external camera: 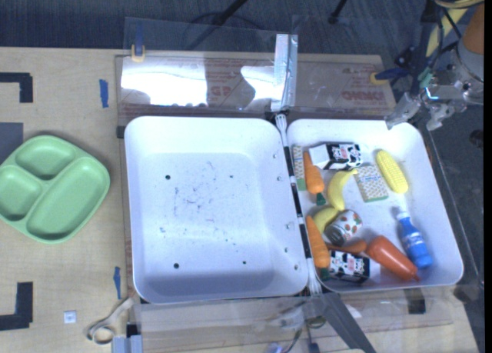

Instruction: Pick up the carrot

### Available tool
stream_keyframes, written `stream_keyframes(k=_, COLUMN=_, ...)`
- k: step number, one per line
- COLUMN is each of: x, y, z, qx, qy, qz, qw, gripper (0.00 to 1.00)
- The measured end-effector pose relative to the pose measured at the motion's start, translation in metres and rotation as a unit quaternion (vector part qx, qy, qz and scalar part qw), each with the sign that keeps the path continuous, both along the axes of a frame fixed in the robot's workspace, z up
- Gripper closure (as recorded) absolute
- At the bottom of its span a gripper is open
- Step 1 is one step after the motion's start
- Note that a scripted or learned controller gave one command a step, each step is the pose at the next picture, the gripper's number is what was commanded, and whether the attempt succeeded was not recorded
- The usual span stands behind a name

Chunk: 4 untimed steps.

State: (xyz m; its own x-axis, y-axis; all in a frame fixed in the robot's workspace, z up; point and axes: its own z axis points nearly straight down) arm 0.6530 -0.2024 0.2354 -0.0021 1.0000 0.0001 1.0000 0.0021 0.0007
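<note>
End effector (419,109): up at the far right corner of the right bin (444,213); I cannot tell its grip.
Carrot (311,173): lying in the right bin by its left wall, well apart from the end effector, down and to its left.
Yellow corn (391,171): nearer the end effector, just below it.
</note>
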Motion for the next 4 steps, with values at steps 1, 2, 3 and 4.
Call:
stream_keyframes(k=1, x=0.000, y=0.000, z=0.000, qx=0.0000, qy=0.000, qz=0.000, qw=1.0000, gripper=0.00)
stream_keyframes(k=2, x=-0.058, y=0.010, z=-0.056, qx=-0.0002, qy=0.000, qz=-0.052, qw=0.9987, gripper=0.00)
stream_keyframes(k=3, x=-0.116, y=-0.012, z=0.005, qx=0.0002, qy=0.000, qz=0.020, qw=0.9998, gripper=0.00)
stream_keyframes(k=4, x=-0.174, y=-0.008, z=-0.077, qx=0.0002, qy=0.001, qz=-0.047, qw=0.9989, gripper=0.00)
